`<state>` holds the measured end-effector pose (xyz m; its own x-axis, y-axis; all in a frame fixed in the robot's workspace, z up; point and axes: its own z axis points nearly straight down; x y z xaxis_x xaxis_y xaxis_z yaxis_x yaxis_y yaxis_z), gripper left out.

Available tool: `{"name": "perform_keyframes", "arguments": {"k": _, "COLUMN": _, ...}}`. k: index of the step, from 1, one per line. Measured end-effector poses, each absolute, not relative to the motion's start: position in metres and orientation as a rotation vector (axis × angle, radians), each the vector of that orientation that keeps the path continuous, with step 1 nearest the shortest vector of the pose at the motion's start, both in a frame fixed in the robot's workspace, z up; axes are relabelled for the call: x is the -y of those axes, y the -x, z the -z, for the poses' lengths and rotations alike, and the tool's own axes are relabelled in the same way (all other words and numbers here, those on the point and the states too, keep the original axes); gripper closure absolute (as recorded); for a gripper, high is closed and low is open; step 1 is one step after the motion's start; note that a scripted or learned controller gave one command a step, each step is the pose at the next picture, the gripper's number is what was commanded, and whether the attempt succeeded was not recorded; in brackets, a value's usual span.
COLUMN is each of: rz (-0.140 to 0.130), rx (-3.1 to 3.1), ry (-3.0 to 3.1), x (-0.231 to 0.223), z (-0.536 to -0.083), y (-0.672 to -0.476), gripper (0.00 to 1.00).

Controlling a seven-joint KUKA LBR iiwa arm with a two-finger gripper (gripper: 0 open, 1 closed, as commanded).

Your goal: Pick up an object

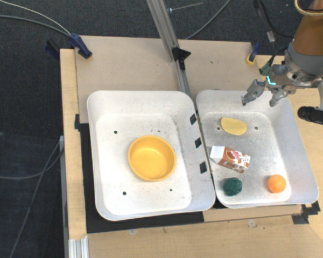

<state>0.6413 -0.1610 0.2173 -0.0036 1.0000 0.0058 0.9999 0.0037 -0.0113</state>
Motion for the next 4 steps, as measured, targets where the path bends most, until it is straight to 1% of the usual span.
{"name": "perform_keyframes", "arguments": {"k": 1, "rz": -0.006, "rx": 2.217, "ry": 2.209, "x": 0.161, "z": -0.217, "y": -0.641, "gripper": 0.0}}
{"name": "perform_keyframes", "arguments": {"k": 2, "rz": -0.016, "rx": 2.21, "ry": 2.206, "x": 0.155, "z": -0.153, "y": -0.636, "gripper": 0.0}}
{"name": "perform_keyframes", "arguments": {"k": 3, "rz": -0.017, "rx": 2.209, "ry": 2.206, "x": 0.153, "z": -0.097, "y": -0.633, "gripper": 0.0}}
{"name": "perform_keyframes", "arguments": {"k": 4, "rz": -0.005, "rx": 2.219, "ry": 2.21, "x": 0.152, "z": -0.115, "y": -0.637, "gripper": 1.0}}
